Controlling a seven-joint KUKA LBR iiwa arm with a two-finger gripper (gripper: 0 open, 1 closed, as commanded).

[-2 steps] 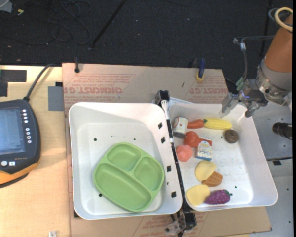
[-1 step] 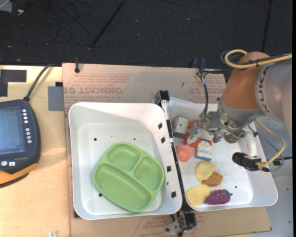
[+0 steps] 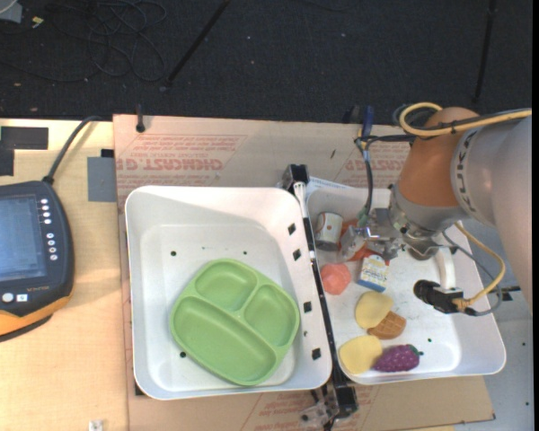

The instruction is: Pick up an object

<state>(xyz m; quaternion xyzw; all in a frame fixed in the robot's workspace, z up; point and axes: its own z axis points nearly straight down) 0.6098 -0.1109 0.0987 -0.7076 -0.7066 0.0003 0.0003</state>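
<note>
The right bin (image 3: 472, 348) holds several small objects. A small metal can (image 3: 329, 229) lies at its far left, with a pink round piece (image 3: 336, 278) just below it. A blue and white carton (image 3: 374, 273) sits in the middle. Nearer the front lie a pale yellow piece (image 3: 372, 309), a brown waffle-like piece (image 3: 388, 326), a yellow lemon-like piece (image 3: 359, 355) and purple grapes (image 3: 396, 358). My gripper (image 3: 374, 238) hangs low over the bin's far part, between the can and the carton, just above the carton's top edge.
The left bin (image 3: 153, 241) bears a green divided plate (image 3: 235, 320). A black divider (image 3: 311, 277) runs between the bins. The arm's orange band (image 3: 431, 169) and grey body (image 3: 499, 182) cover the right bin's far right corner. A tablet-like pendant (image 3: 18, 245) lies at the far left.
</note>
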